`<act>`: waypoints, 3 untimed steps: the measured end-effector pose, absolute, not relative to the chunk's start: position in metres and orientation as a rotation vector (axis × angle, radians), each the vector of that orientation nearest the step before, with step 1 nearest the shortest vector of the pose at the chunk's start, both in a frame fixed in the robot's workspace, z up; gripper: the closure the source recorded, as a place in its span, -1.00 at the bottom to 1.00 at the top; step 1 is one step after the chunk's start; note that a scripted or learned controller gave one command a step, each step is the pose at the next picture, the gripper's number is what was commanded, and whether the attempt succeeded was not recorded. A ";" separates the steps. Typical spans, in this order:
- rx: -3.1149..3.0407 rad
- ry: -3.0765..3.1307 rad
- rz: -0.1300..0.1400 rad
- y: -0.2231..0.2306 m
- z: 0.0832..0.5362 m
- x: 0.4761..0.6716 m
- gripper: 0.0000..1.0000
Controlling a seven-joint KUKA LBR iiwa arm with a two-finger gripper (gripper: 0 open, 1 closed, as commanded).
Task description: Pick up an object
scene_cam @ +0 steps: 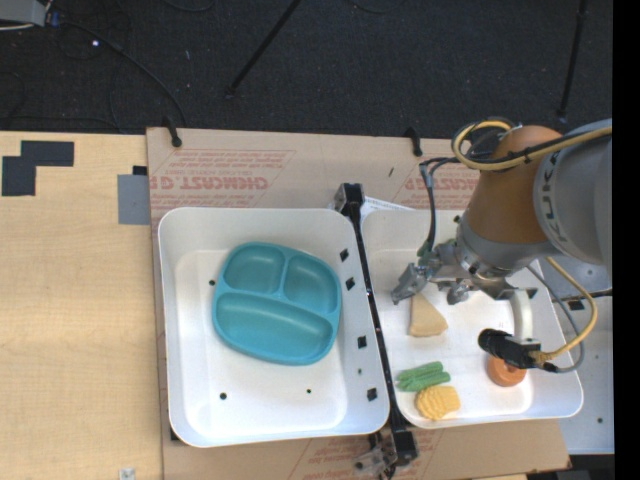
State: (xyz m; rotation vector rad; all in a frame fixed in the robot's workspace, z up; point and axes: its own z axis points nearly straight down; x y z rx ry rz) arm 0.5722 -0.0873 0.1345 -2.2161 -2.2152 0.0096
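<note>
No grasp is made yet: the gripper [428,280] hovers with fingers spread and holding nothing just at 12 o'clock of the tan cheese wedge [427,319] in the right bin [560,400], leaving descent, closing and lifting undone.

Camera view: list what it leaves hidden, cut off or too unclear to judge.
- Gripper: small and dark beneath the arm's wrist; whether it touches the tan wedge cannot be told.
- Orange object: partly hidden by a black cable fitting in front; its shape is unclear.
- Right bin: its far right corner lies behind the arm.
- Arm: cut off by the right edge.
</note>
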 end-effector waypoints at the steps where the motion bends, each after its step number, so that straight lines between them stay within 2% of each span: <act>1: -2.220 -2.218 0.004 -0.087 0.085 0.571 -1.00; 2: -2.225 -2.212 0.004 -0.088 0.098 0.572 1.00; 3: -2.227 -2.216 0.000 -0.095 0.157 0.567 1.00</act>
